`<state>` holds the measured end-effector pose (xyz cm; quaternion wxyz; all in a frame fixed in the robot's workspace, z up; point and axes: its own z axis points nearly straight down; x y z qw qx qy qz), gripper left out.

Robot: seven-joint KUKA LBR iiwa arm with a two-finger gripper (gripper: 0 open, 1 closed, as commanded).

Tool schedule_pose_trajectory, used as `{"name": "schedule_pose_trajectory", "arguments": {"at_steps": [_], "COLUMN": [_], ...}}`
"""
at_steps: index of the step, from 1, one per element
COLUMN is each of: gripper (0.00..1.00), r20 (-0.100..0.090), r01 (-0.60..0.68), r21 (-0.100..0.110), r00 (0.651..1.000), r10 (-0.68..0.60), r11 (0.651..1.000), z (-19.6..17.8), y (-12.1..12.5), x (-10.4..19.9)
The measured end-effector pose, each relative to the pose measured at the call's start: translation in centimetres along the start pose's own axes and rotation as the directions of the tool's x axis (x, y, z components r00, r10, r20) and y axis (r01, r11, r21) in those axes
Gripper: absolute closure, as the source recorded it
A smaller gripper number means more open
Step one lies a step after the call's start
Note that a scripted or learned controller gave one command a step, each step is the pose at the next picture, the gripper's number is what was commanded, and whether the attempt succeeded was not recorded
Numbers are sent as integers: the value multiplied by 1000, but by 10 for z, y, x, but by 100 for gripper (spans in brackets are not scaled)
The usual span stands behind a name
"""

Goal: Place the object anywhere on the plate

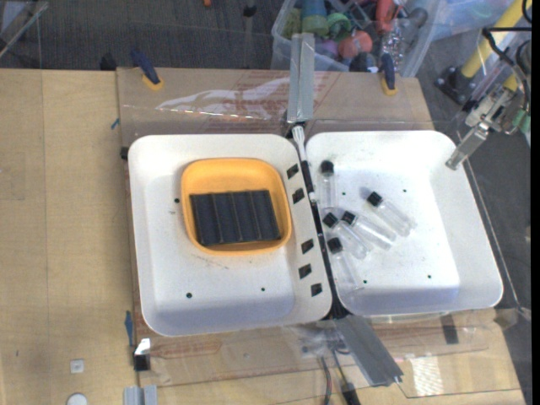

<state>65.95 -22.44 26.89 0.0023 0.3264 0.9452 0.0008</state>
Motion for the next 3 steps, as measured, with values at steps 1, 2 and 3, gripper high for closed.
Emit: {"name": "schedule_pose_trajectory", "arguments": {"at_steps": [1, 2, 3], "gripper": [0, 0, 0], "r20": [-6, -5, -3], "r01": [-11, -40, -36], "r21": [1, 1, 2], "r00": [1000, 999, 999], "r10": [11, 40, 36], "r11": [1000, 999, 999], "z": [17, 18, 16], "y": [-1, -1, -1], "x": [2, 1, 2]}}
